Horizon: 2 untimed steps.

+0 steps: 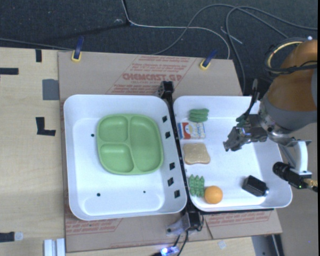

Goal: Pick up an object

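The right bin [232, 108] holds several small items along its left side: a green ridged piece [198, 114], a small red, white and blue carton [192, 130], a tan slice of toast [196, 154], a green leafy piece [196, 184] and an orange ball [213, 194]. A black block [254, 186] lies near the bin's front right corner. My gripper [234, 141] hovers over the middle right of this bin, apart from all the items, with nothing visible between its fingers.
The left bin [74, 143] carries a green divided plate [130, 144]. Black clips run along the divider between the bins. Cables trail over the dark floor behind the bench. The arm's grey body [290, 97] fills the right side.
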Motion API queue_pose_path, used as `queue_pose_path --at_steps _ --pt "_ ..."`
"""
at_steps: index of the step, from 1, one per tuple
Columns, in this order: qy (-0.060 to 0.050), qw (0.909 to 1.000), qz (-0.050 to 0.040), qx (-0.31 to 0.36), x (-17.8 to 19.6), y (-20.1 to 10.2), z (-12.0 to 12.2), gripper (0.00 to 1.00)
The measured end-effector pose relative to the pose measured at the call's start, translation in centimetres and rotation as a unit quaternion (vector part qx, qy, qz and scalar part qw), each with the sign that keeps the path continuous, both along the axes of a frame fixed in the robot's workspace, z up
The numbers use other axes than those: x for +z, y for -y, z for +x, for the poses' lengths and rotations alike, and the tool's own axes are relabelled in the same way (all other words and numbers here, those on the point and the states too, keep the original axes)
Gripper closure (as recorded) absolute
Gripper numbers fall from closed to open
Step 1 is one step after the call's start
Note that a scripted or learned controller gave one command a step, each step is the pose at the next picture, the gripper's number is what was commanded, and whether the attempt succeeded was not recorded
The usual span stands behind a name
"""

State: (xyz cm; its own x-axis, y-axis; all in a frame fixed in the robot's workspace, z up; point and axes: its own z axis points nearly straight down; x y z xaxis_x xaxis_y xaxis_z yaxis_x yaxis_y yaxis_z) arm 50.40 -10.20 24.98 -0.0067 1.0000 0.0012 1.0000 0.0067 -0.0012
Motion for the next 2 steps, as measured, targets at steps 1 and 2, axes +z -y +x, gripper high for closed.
queue_pose_path --at_steps 1,2 --pt "-0.001 1.0 -0.0001 -0.001 -1.3 -4.7 -0.1 1.0" --pt "0.0 1.0 0.0 0.0 -0.7 -10.6 0.2 1.0"
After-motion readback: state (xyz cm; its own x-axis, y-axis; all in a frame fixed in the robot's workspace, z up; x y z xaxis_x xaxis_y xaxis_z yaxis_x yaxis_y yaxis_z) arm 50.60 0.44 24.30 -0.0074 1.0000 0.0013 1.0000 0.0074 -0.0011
